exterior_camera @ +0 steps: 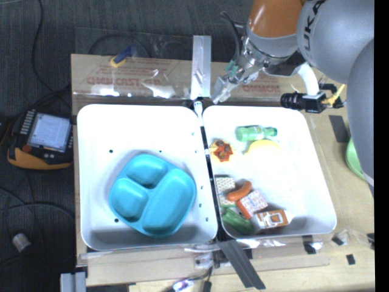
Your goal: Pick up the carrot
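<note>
In the right bin (310, 163), an orange-red elongated piece that looks like the carrot (238, 191) lies near the front left, among other toy foods. It rests against a checkered packet (223, 183) and an orange box (247, 205). My gripper (222, 92) hangs over the back rim where the two bins meet, well behind the carrot and apart from it. Nothing shows in the gripper.
A green bottle (255, 132) and a yellow banana (262, 145) lie at the back of the right bin, with a red-orange piece (222, 151) by the divider. A brown carton (271, 219) and green vegetable (236, 219) sit at the front. The left bin (97, 132) holds a blue divided plate (152, 193).
</note>
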{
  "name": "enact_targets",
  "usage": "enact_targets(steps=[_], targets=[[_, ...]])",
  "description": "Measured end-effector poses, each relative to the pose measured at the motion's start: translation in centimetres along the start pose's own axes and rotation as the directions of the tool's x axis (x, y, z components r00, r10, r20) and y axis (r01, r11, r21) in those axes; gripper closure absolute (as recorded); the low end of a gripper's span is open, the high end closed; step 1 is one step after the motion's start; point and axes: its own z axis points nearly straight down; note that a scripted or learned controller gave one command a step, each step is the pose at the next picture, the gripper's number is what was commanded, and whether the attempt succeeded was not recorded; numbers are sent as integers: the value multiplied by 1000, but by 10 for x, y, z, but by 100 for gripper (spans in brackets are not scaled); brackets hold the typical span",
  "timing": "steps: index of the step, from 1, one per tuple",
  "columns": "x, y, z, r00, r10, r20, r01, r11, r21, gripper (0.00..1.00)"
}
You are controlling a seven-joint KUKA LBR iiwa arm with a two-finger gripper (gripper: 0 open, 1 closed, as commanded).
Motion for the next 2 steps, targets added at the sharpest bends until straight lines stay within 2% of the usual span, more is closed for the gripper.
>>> enact_targets(steps=[1, 2], targets=[[40, 22, 72, 1000, 13, -1, -13, 1000, 2, 100], [40, 22, 72, 1000, 13, -1, -13, 1000, 2, 0]])
